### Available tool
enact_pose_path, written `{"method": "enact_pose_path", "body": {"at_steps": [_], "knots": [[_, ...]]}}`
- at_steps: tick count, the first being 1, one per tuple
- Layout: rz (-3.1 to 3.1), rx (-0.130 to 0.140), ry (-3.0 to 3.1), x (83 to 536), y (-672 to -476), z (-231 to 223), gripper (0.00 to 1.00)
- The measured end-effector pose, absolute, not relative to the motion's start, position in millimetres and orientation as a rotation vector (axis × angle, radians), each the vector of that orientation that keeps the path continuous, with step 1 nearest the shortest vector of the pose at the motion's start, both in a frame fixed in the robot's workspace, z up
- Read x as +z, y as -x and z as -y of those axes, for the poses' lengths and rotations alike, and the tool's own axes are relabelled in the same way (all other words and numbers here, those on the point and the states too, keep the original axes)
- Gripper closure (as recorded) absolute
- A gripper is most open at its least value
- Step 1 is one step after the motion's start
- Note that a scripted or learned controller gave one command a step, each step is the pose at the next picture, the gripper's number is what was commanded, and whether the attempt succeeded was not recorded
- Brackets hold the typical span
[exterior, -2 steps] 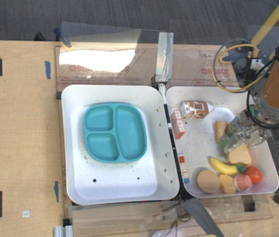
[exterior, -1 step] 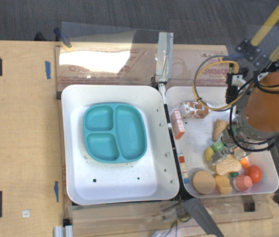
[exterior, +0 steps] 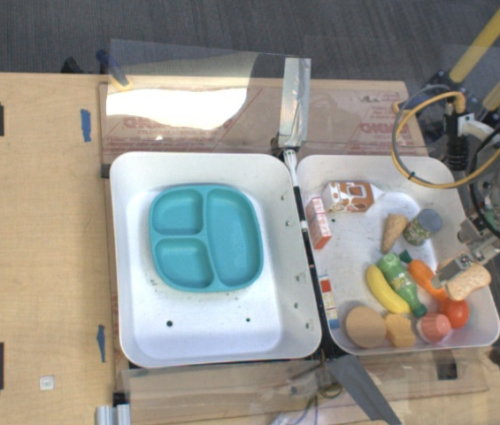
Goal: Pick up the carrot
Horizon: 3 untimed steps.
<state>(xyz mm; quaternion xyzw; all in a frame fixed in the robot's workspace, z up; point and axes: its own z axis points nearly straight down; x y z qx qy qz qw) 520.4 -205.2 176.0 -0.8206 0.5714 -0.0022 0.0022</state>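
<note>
Carrot lay in right bin, long axis running 10 to 4 o'clock, green bottle just beside it at 9. Gripper sat near, at carrot's 2 o'clock. Grip state: cannot tell.

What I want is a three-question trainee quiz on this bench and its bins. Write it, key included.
1. True or false: the carrot lies on the teal plate.
2. Which bin holds the banana? A) left B) right C) neither
3. Fill in: the teal plate is divided into ___ compartments.

Key: 1 false, the carrot lies in the right bin beside the green bottle; 2 B; 3 three.
</note>
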Motion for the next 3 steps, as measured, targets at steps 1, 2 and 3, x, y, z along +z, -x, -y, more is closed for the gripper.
{"method": "enact_pose_path", "body": {"at_steps": [1, 2, 3], "knots": [[-1.681, -0.013, 2.650, 272.6, -484.0, 183.3, 1.00], [-1.340, 0.012, 2.839, 204.4, -479.2, 200.8, 1.00], [-0.904, -0.007, 3.004, 294.4, -500.7, 202.5, 1.00]]}}
